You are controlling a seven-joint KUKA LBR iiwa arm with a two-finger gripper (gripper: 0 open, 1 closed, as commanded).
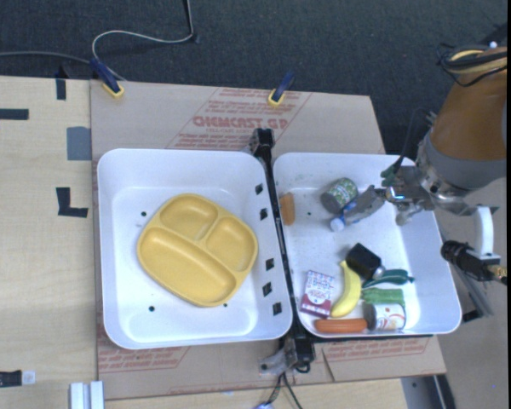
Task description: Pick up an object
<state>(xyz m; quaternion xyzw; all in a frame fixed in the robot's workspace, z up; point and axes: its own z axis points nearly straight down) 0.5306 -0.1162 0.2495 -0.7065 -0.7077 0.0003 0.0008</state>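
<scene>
Bench: cardboard sheet (238, 122) under two shallow white bins set side by side; dark carpet beyond the far edge.
Left bin (119, 254): holds one yellow divided plate (198, 248), lying flat near the middle, its long axis slanted.
Right bin (434, 301): holds the loose objects listed below.
Arm (468, 126): enters from the right, orange band above the wrist, reaching over the right bin's far right corner.
Gripper (390, 203): low over the right bin's upper part, just right of the can and bottle. Finger state cannot be read from this angle; nothing is seen between the fingers.
Can (339, 194): grey-green, lying on its side in the upper middle of the right bin.
Bottle (347, 217): small, pale, with a blue cap, just below the can and beside the gripper tip.
Orange piece (287, 209): small, against the bin's left wall.
Black block (364, 261): mid-bin, touching the top end of the banana.
Banana (350, 292): yellow, curved, near the front of the bin.
Carton (318, 293): small, red and white, just left of the banana.
Sausage (341, 325): orange-red, along the front wall under the banana.
Green items (385, 290): a green-handled tool and a green packet, right of the banana; exact type unclear.
Clips: two yellow-and-blue clips (281, 92) at the cardboard's far edge.
</scene>
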